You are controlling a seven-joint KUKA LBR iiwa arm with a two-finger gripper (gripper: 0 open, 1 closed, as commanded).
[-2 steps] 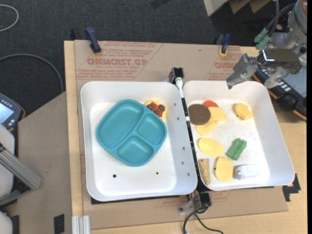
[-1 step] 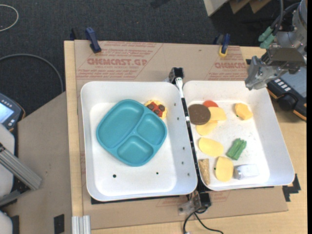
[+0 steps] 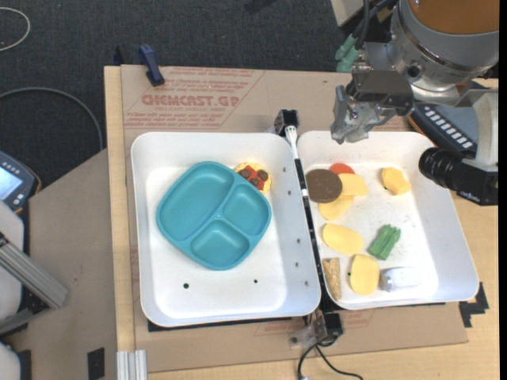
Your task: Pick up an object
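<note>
Task status: we judge the pick as not yet done; no object is seen between the fingers.
Gripper: we see it raised over the far rim of the right bin, above its far left corner. The fingers appear slightly parted, and they carry nothing.
Arm: it enters from the right, with the orange band at the top of the view.
Candidate objects: all lie loose on the floor of the right bin, well below the gripper.
Nearest candidate: we note a brown disc lying over a yellow piece, with a red piece just behind them.
Other candidates: a yellow chunk near the far right, a green block at mid-bin, a yellow oval beside it, a second yellow oval and a pale grey item at the near edge.
Left bin: it holds a teal divided plate and a small yellow and red toy touching the plate's far edge.
Remaining steps: we judge that descent, closure on one object and lift are all outstanding.
Risk: the brown disc overlaps its neighbours, so we expect a grasp there may catch more than one piece.
</note>
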